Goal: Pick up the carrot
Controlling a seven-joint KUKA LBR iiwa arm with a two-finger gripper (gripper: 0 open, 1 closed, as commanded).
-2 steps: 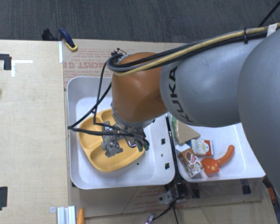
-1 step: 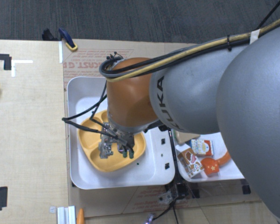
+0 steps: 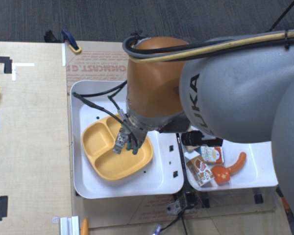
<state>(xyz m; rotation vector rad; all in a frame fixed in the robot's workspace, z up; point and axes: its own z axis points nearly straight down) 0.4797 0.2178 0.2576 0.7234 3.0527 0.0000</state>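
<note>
Gripper over the yellow plate, left bin; carrot lies in the right bin.

The gripper (image 3: 127, 144) hangs above the divided yellow plate (image 3: 108, 163) in the left bin (image 3: 164, 180); fingers slightly parted, nothing between them. The carrot (image 3: 236, 162) (orange, slanted) rests in the right bin (image 3: 259, 177), well apart from the gripper, beside a red tomato-like piece (image 3: 220, 174), a small carton (image 3: 211, 154) and a printed packet (image 3: 199, 171).

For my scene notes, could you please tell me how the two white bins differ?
The left bin holds one yellow divided plate, with the gripper over it. The right bin holds several small things: a carrot, a red item and packets. Both are shallow and white.
</note>
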